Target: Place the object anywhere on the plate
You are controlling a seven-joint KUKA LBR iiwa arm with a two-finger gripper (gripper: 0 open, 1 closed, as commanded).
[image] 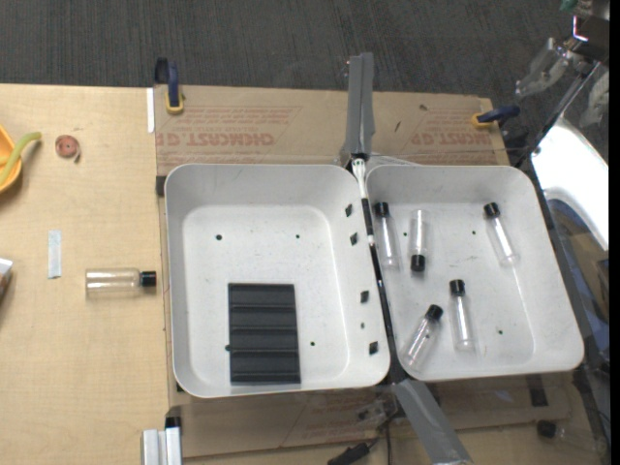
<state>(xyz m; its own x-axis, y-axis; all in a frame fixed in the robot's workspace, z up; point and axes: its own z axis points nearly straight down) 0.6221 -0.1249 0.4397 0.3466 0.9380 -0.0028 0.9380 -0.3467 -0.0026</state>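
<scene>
Gripper: blurred at the frame's edge, beyond the nearer bin's back corner; I cannot tell whether it is open or closed, and nothing can be seen held.
Arm: alongside that bin's outer wall.
Objects: five clear capped vials lie loose in the nearer bin, below the gripper.
Plate: black and ribbed, in the farther bin, well beyond the vials.
Grasp risk: the vials are round, smooth and likely to roll or slip out of a pinch.
Crowding risk: two vials lie close together, so one may be nudged.
Carry risk: the raised rims between the bins could catch a low carry.
Placing risk: a vial could roll off the plate.
</scene>
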